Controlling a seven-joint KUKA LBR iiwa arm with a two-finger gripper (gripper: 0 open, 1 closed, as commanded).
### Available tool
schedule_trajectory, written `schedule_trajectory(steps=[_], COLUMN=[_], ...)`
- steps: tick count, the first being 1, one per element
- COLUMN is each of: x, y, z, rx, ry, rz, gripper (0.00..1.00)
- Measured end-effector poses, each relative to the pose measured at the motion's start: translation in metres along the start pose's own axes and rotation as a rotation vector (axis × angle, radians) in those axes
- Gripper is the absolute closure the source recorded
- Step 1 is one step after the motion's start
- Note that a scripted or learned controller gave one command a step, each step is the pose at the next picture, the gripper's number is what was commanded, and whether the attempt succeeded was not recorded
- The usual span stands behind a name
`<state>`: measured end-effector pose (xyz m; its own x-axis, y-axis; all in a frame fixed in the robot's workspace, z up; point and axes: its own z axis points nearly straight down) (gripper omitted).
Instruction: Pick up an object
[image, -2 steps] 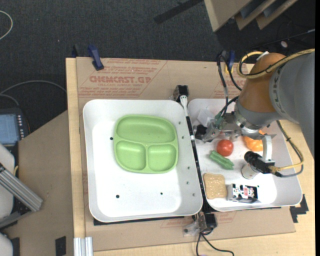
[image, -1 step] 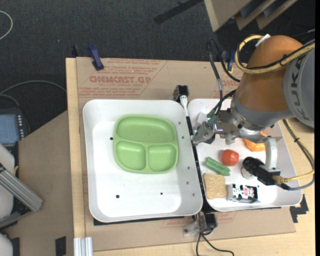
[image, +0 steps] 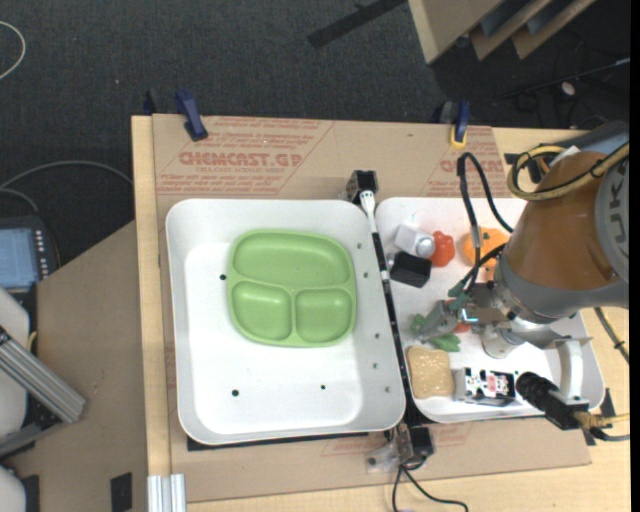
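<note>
Bright, even overhead light; soft shadows, mild glare, slightly soft focus.

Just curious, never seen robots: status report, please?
Gripper down in cluttered right shallow white bin. Grasp unconfirmed. Green leafy plastic toy right beside it; small black block nearby.

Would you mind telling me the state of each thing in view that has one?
green plate, flat and right side up in the left bin, compartments empty.
right bin, crowded with small items.
tan slab, lying flat in the right bin's near corner.
black block, resting by the right bin's left wall.
gripper, low over the right bin.
</note>
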<state>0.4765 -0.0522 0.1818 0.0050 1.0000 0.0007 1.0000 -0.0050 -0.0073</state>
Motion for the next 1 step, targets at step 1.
schedule_trajectory(steps=[1], x=[0.0777], y=[0.0440], z=[-0.0037], rx=[-0.011], ry=[0.000], rz=[-0.012], gripper=[0.00])
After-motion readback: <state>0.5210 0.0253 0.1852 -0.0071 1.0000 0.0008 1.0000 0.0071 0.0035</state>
